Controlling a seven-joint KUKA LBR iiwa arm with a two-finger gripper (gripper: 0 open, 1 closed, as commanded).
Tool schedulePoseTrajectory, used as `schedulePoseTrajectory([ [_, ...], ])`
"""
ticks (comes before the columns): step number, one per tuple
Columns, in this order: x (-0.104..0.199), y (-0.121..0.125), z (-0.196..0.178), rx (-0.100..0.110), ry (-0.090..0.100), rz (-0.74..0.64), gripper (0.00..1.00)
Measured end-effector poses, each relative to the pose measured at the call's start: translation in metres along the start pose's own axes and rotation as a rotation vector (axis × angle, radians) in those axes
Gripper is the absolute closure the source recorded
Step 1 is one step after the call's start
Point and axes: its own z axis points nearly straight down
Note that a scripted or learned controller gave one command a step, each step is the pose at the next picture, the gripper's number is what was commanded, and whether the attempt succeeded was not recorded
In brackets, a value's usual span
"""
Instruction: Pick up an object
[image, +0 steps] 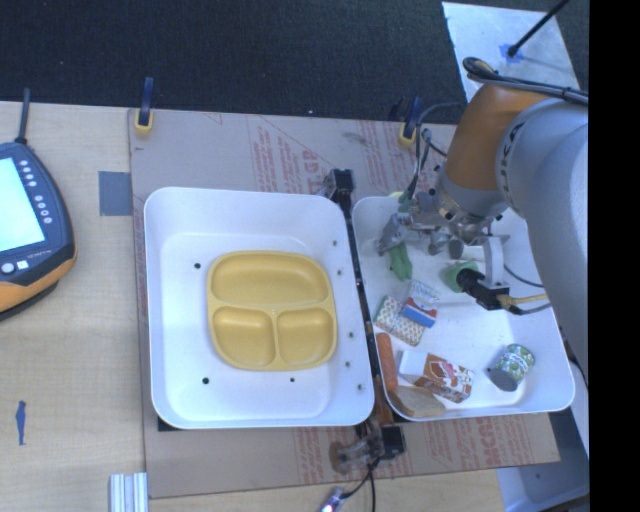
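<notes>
While the grey arm (545, 190) with its orange band reaches in over the right-hand white bin (535, 400), the gripper (420, 238) hangs low above that bin's far corner, and whether its fingers are spread or pressed together cannot be told, since the wrist and cabling hide them; nothing can be seen between them. Just below the fingers, close enough that contact cannot be ruled out, lies a small green object (401, 264), tilted lengthwise. To the arm side of the fingers sits a green cylinder with a pale end (461, 276), beside a black fitting on a cable (486, 291). Nearer the camera from the fingers lie a checked packet (389, 313) and a small white carton with blue and red print (418, 316), touching each other. Further toward the camera, well apart from the fingers, are an orange stick (385, 356) along the bin's inner wall, a brown and white wrapper (445, 378) resting on a tan slab (412, 402), and a crumpled grey-green can (511, 366). Across the divide from the fingers, the left white bin (175, 300) holds a yellow three-compartment plate (271, 309). A pendant with a screen (28, 232) lies on the bench, far from the fingers.
</notes>
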Motion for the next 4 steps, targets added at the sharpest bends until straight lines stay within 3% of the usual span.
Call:
schedulePoseTrajectory([
  [4,-0.0008,0.0000,0.0000,0.000,0.000,0.000,0.00],
])
